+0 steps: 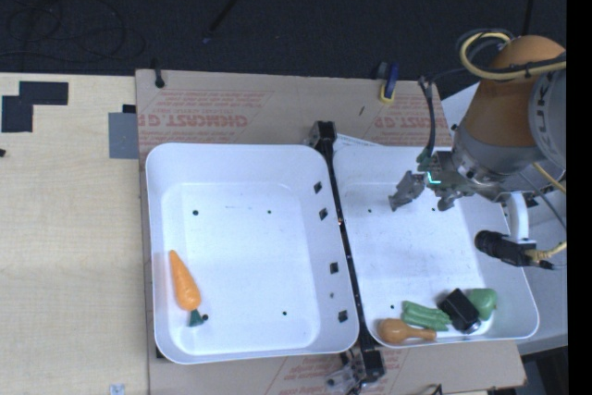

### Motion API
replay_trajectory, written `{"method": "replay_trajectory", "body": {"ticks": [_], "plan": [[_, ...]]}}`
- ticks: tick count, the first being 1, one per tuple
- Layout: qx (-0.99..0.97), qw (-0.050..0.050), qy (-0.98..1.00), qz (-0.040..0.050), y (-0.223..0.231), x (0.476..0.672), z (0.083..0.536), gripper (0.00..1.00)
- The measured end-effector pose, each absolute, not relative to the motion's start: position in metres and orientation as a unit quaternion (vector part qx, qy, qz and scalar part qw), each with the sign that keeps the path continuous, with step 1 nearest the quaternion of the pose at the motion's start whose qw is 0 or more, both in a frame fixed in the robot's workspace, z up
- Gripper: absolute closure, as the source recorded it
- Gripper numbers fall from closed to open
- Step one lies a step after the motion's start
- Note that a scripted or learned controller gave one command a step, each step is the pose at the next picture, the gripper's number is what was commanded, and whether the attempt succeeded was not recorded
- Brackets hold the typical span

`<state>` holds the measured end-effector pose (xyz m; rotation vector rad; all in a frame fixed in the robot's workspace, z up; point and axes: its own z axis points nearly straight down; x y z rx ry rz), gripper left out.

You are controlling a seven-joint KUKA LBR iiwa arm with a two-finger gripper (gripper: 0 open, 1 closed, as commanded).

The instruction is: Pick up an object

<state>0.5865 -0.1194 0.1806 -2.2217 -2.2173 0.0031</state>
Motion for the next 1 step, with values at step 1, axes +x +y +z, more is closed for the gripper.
{"method": "replay_trajectory", "body": {"ticks": [1], "plan": [[-0.708, 0.002, -0.706, 0.0015, -0.1205, 0.5863, 0.1903, 1.0]]}}
